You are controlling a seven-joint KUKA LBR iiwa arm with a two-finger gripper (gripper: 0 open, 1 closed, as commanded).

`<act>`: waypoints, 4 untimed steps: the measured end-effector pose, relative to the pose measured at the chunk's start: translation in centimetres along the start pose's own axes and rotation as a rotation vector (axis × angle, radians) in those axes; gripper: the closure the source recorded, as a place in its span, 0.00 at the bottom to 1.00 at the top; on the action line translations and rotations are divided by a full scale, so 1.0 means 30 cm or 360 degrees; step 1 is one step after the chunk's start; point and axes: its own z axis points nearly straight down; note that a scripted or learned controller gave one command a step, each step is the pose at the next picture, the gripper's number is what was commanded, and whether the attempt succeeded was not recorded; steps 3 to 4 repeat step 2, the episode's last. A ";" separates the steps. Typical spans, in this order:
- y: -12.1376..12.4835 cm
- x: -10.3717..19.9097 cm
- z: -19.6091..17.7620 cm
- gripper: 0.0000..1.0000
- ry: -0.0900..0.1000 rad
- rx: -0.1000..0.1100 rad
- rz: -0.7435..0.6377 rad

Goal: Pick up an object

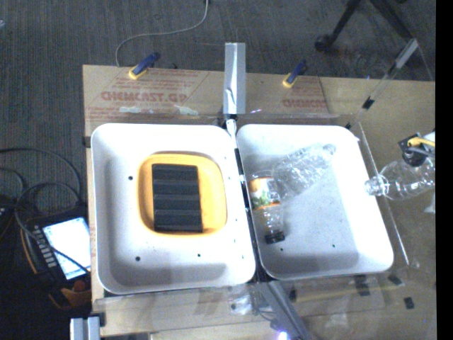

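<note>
A crumpled clear plastic bottle (303,168) lies slantwise in the right bin (333,253). Beside it, near that bin's left wall, lies a small bottle (267,202) with an orange and green label and a black cap. A yellow block with a black ribbed top (177,197) rests in the middle of the left bin (113,253). My gripper (427,163) is at the view's right edge, outside the right bin and mostly cut off. A second clear bottle (398,179) sits right against it, neck pointing left toward the bin's rim. The grip on it is hidden.
The bins stand side by side on a brown board (163,94) with two blue and yellow clamps at its far edge. A metal post (233,76) rises behind the seam between the bins. A tablet with cables (60,246) lies on the floor at left.
</note>
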 end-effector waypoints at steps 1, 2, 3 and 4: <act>0.004 0.022 -0.132 0.00 0.0003 -0.0001 -0.0009; 0.001 0.001 -0.196 0.00 0.0004 -0.0003 -0.0001; 0.001 0.001 -0.196 0.00 0.0004 -0.0003 -0.0001; 0.001 0.001 -0.196 0.00 0.0004 -0.0003 -0.0001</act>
